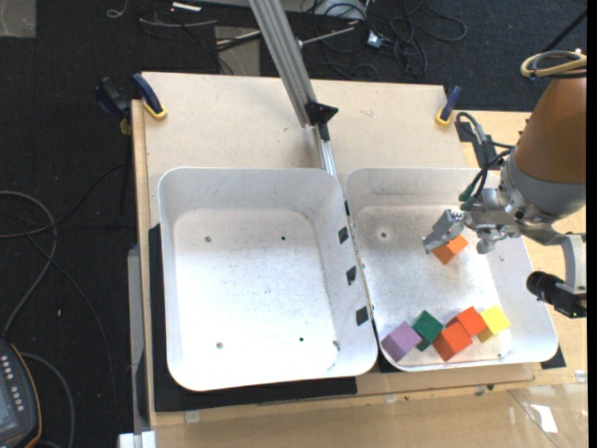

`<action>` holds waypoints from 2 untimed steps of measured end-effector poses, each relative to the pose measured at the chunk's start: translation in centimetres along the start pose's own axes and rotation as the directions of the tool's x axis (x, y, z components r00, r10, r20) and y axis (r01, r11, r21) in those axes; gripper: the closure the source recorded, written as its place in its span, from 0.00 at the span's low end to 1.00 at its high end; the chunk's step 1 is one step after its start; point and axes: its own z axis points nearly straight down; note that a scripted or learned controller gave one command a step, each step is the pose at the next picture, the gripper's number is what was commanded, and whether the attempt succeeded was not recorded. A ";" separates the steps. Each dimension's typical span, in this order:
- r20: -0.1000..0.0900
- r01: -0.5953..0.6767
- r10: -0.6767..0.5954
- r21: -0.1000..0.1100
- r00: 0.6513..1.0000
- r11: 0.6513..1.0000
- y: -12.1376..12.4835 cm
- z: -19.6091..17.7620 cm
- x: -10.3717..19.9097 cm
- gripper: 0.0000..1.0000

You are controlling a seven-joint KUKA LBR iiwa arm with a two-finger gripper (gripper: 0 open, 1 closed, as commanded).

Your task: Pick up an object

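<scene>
While no writing is legible, the hand (459,240) pinches an orange block (451,247).

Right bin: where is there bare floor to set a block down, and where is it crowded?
In the right bin, bare floor runs along the divider side, below the gripper. The near edge is crowded: purple block, green block, orange blocks, yellow block. The left bin offers broad bare floor.

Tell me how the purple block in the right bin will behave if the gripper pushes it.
The purple block looks rigid and flat-faced, so it would likely slide, not roll. It touches the green block, so a push would probably shift that too.
</scene>
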 end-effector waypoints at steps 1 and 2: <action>0.001 -0.004 0.004 0.000 1.000 1.000 -0.9 15.4 -5.4 0.00; 0.002 0.005 -0.005 -0.005 1.000 1.000 8.0 15.2 -5.0 0.00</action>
